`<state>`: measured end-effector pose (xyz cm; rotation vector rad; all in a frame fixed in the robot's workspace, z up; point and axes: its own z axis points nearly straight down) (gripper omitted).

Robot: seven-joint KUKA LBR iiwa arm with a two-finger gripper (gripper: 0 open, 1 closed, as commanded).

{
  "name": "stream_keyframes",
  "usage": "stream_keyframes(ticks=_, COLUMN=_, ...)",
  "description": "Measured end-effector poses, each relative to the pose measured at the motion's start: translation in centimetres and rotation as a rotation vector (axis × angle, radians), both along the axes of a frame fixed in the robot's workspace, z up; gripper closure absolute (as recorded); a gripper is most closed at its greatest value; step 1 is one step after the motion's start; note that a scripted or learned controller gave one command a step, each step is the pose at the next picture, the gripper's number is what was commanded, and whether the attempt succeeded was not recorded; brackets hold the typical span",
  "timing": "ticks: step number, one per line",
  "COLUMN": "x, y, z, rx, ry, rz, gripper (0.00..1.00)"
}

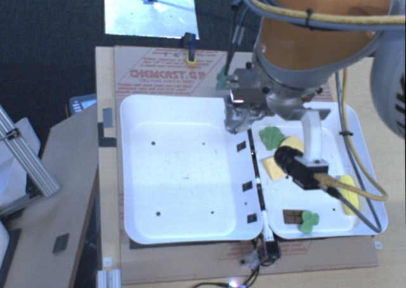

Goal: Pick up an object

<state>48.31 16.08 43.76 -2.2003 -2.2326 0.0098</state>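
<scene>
Where two white bins sit side by side on cardboard point(165, 74) atop the bench point(76, 153), objects point(271, 137) lie in the right bin point(361, 147); gripper point(238, 122) above the divider.

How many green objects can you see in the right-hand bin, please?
2. One green piece lies near the bin's upper left, just below the gripper; a second green piece sits near the front edge beside a brown block. The arm may hide others.

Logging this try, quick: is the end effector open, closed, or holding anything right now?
End effector: cannot be told; it sits low at the right bin's top-left corner.
</scene>
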Motion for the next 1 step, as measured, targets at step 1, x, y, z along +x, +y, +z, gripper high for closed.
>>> stream_keyframes(ticks=1, x=0.16, y=5.81, z=-10.48, rx=-0.003, ry=0.0, rz=-0.005, gripper=1.0)
